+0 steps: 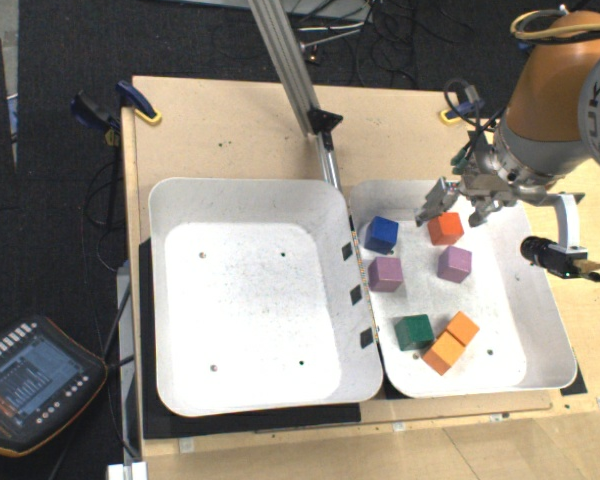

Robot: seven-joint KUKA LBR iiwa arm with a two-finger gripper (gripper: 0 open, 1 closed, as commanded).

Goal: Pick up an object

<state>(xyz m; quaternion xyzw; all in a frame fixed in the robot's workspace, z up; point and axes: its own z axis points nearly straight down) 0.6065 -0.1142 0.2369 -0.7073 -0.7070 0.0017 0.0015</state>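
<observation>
- Two bins lie side by side on the bench [230,128]: left bin [180,268], right bin [540,348].
- Six blocks lie in the right bin.
- From the middle block [455,264]: one [445,229] at 12 o'clock, apparently under the gripper [457,208]; another [385,273] at 9; one [381,234] at 10.
- Toward 6 o'clock, three blocks [414,331] [462,328] [443,352] cluster, touching.

A light wooden bench [240,128] bears two shallow white bins, left bin [170,268] and right bin [540,348], touching side by side.
</observation>
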